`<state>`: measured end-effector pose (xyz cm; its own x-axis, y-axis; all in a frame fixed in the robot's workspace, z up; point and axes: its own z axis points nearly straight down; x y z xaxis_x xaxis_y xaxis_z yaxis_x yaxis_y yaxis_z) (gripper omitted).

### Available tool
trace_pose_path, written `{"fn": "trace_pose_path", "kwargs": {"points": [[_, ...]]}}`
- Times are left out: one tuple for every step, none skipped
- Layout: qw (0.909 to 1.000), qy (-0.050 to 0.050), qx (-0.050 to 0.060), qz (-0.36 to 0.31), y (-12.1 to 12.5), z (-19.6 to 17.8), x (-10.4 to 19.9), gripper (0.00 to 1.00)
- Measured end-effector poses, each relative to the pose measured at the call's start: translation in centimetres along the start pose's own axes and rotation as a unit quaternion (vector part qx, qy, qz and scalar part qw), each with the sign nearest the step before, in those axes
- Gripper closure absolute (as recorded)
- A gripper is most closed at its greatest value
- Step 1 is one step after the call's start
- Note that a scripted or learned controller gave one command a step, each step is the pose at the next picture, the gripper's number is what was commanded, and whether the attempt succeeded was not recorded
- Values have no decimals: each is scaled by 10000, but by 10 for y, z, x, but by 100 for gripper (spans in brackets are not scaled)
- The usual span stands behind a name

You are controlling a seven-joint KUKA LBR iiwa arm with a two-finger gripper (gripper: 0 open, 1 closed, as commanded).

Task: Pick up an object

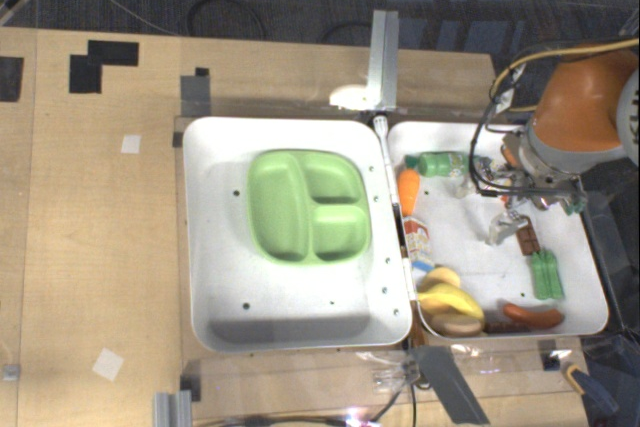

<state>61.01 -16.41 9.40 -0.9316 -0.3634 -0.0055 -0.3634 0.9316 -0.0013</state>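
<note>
My gripper (505, 223) hangs low over the middle of the right bin (590, 260), below the orange wrist band (580, 105). A small brown block (528, 240) lies right beside it, and a green ridged piece (546, 275) sits just below that. Along the bin's left side are an orange carrot (408, 189), a green bottle (440, 164) and a small printed carton (416, 237). A yellow banana (444, 293) and a tan bun (455, 320) rest at the front left, with a red-brown sausage (530, 317) along the front wall. Nothing shows as held.
The left bin (215, 245) holds a green divided plate (305, 205). A metal post (384, 55) stands behind the wall between the two bins. Black cables (490, 145) loop beside the wrist. Wooden bench lies to the left.
</note>
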Motion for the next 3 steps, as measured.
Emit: {"fn": "trace_pose_path", "kwargs": {"points": [[9952,-43,28,980,-3,4,60,0],[9972,-61,44,742,15,3,106,0],[9970,-5,7,-780,-7,-5,96,0]]}}
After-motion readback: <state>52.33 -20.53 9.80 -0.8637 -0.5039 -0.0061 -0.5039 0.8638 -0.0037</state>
